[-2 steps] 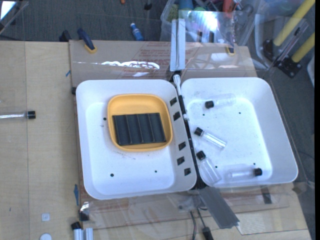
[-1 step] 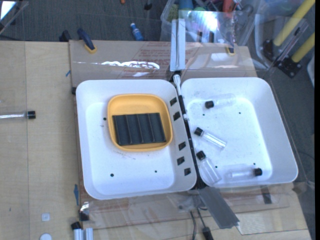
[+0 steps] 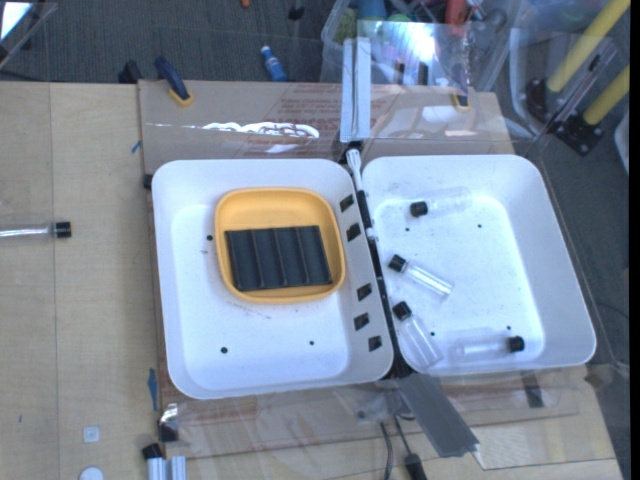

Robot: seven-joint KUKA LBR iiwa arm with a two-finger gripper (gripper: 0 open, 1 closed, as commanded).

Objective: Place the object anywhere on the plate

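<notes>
Claw state I couldn't tell; dark ribbed block (image 3: 278, 256) lay flat inside the yellow plate (image 3: 232, 218), so placement looked done, capped vials (image 3: 418, 276) left well apart.

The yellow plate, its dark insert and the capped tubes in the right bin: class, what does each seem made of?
Yellow plate: likely matte plastic, with an even colour and soft rounded rim.
Dark insert: ridged, dull black, perhaps rubber or plastic.
Capped tubes: clear, glass or plastic, with the white bin visible through them.
</notes>
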